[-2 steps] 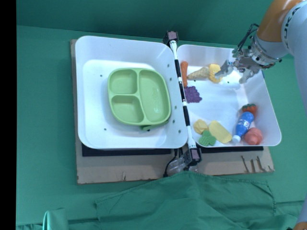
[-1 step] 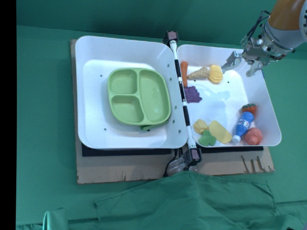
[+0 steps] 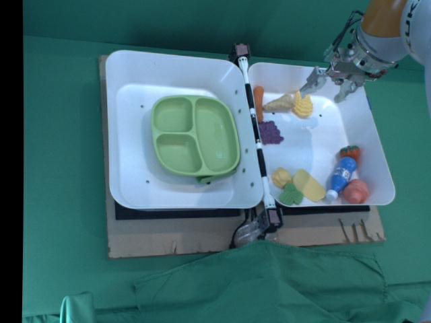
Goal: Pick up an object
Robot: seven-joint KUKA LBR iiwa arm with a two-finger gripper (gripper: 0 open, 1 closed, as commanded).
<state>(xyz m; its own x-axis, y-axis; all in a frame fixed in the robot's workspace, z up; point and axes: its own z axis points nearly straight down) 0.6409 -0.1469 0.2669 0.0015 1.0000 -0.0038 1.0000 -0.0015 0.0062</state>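
Green cloth bench (image 3: 60, 147), two white bins (image 3: 135, 73), brown board (image 3: 168, 244) beneath, pincer (image 3: 330, 86) spread apart, holding nothing

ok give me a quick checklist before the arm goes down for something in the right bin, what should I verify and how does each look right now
1. Gripper open, nothing between its fingers: ok.
2. A target close by: ok, the ice cream cone toy lies just beside the gripper in the right bin.
3. Room around that target: not ok, the carrot and purple grapes lie close to it.
4. Gripper directly over the cone: cannot tell, the slanted view hides height and alignment.
5. Bin wall clearance: cannot tell, the gripper sits near the far rim.
6. Left bin out of the way: ok, the green tray lies there, apart.
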